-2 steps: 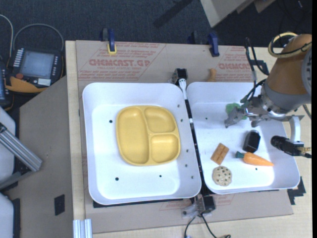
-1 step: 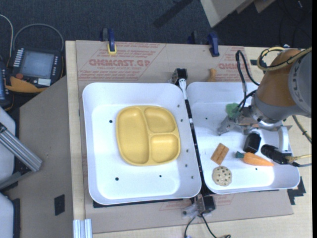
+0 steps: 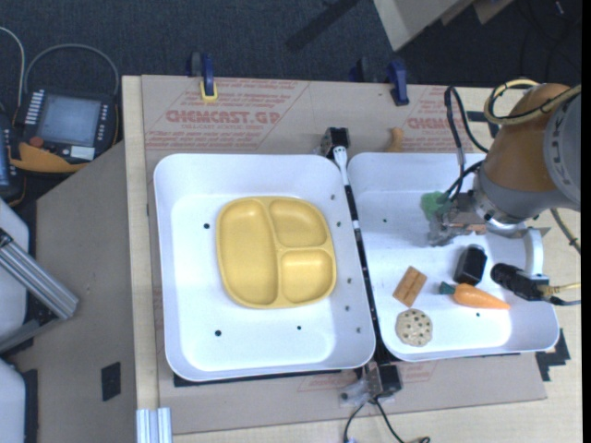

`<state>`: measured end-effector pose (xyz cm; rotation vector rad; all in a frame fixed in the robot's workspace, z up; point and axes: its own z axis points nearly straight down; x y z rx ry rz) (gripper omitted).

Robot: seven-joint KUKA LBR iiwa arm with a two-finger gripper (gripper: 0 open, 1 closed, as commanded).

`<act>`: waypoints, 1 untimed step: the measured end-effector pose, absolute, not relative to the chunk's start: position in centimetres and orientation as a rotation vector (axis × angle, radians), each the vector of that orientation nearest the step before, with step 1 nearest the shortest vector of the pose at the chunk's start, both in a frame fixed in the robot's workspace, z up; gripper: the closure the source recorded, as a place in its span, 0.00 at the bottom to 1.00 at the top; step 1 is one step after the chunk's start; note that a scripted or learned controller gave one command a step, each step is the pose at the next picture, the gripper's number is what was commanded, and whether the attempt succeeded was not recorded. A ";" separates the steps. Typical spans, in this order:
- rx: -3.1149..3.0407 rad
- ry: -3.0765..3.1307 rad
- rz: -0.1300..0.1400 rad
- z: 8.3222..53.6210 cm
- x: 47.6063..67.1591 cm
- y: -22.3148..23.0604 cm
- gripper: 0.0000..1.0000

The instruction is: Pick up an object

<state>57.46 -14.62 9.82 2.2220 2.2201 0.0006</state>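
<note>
Clearly, in the camera view the arm (image 3: 531, 155) reaches in from three o'clock over the right bin (image 3: 388, 192), and its gripper (image 3: 450, 224) sits low near that bin's centre, toward its twelve o'clock half. Whether the gripper is wide, narrow or closed on anything I cannot tell; the tip is small and blurred against the white floor. A green object (image 3: 432, 203) lies touching or just beside the tip, at its eleven o'clock, partly hidden by it.

The other candidates lie toward six o'clock in the same bin: a black block (image 3: 471, 265), an orange carrot (image 3: 480, 296) just below it, a brown cracker (image 3: 409, 285) and a round cookie (image 3: 414, 327). The left bin (image 3: 175, 247) holds a yellow divided plate (image 3: 275, 250).

The risk, as I judge it, is a glancing contact: the green object looks off to one side of the tip, so a close could pinch only its edge and push it toward nine o'clock, or shut on nothing. A lift would then come up empty. The black block is near enough at five o'clock that a sideways correction could knock it.
</note>
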 end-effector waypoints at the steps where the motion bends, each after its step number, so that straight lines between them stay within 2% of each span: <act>1: 2.216 2.217 0.004 14.5 58.2 -15.2 1.00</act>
